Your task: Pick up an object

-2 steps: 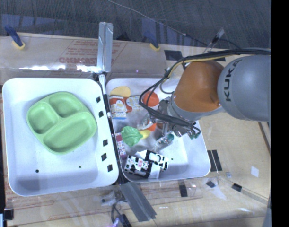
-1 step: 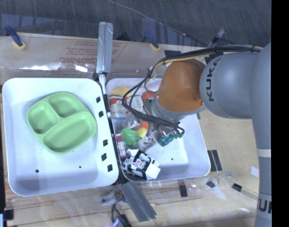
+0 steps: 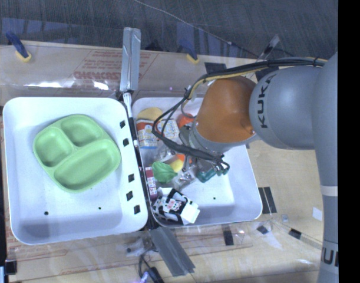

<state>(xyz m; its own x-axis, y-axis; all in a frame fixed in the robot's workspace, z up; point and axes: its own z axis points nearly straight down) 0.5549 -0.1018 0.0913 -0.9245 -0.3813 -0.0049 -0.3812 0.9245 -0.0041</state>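
The right bin holds a pile of small objects: a green soft item, a yellow piece, a black-and-white patterned item with a white block near the front, and a yellow and red-labelled packet at the back left. The arm's orange band hangs over the bin's middle. Below it, my gripper reaches down into the pile, just right of the green item. Its tips are lost among the clutter.
The left bin holds a green divided plate. A metal divider bar runs between the bins at the back. The grey arm covers the right bin's back right. Black cables loop over the objects.
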